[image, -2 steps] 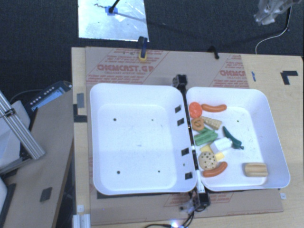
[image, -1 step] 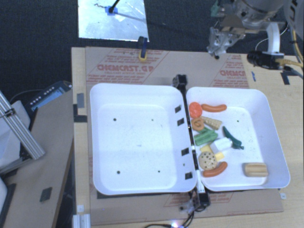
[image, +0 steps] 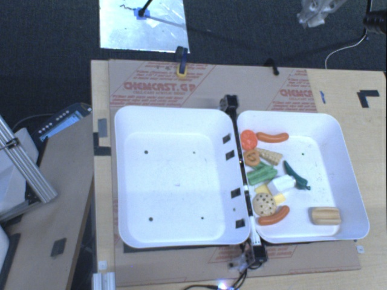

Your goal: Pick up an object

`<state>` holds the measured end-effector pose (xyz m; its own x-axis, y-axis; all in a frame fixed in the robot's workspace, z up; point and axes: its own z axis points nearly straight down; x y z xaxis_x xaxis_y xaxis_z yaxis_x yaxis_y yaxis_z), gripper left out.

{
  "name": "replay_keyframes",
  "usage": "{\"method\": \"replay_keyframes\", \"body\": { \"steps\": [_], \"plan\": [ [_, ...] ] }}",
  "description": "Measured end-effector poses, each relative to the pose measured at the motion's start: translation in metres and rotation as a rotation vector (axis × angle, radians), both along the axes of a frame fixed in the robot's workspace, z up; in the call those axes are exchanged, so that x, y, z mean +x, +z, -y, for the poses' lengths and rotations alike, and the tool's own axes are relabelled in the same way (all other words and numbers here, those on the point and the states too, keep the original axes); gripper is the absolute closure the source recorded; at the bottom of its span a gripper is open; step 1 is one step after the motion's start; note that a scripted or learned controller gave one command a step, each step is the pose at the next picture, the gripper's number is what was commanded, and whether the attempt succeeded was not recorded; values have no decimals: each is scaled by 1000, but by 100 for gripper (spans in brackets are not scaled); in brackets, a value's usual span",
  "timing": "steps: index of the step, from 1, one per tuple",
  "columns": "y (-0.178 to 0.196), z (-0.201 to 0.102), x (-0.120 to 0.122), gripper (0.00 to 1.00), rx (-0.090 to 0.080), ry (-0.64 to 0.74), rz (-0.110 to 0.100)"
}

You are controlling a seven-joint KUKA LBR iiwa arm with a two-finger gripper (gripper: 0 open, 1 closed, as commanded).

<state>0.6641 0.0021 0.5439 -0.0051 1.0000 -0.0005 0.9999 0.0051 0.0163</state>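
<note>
the things to pick lie in the right bin (image: 344,156), crowded against its left wall beside the divider. at the far end a round red tomato slice (image: 248,139) sits just left of a long orange sausage (image: 272,137). nearer than these lie a small orange ring-shaped piece (image: 251,157) and a pale ridged cone-like piece (image: 270,156), touching each other. a green pea pod (image: 262,174) lies just nearer still, and a dark green pepper (image: 295,175) stretches off to its right. a white block (image: 282,182) rests between them, against a yellow piece (image: 266,191). a round speckled cookie (image: 263,205) sits close to the left wall, with a second orange sausage (image: 273,215) curving along its near side. a tan bread loaf (image: 324,215) lies apart from the heap, toward the near right corner.

the gripper (image: 314,8) hangs at the far right, well beyond the bins and over the dark floor; it is blurred, so i cannot tell how it is set.

the left bin (image: 130,162) lies just beside the right one, both on a cardboard sheet (image: 157,83) with red print covering the bench.
</note>
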Motion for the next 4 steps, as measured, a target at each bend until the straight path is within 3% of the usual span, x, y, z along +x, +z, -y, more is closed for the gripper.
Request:
{"method": "replay_keyframes", "body": {
  "steps": [1,2,3,4],
  "plan": [
    [-134,-51,4,100,1,3,-25],
    [-3,-42,4,100,1,0,1],
    [-115,-97,4,100,1,3,-23],
    [-1,-81,4,100,2,-3,-2]
  ]
}}
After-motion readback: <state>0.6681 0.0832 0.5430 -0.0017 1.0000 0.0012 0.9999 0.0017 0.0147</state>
